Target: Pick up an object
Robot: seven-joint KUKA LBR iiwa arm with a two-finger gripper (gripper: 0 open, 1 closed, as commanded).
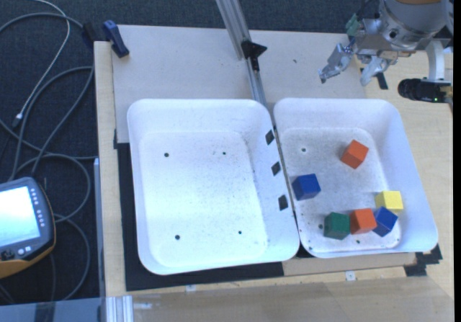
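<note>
The right bin (410,162) holds several small cubes. An orange cube (354,154) lies alone near its far side, and a blue cube (306,186) sits by the left wall. Along the near edge cluster a green cube (336,225), an orange cube (363,220), a second blue cube (385,220) and a yellow cube (390,201). My gripper (352,68) hangs high above the bench beyond the bin's far rim, open, with nothing between its fingers (333,68).
The left bin (144,126) lies beside the right one. A slanted metal post (229,7) rises from the bench between the bins' far corners. A blue clamp (115,37) sits at the bench's far left corner. A teach pendant (21,223) lies on the floor at left.
</note>
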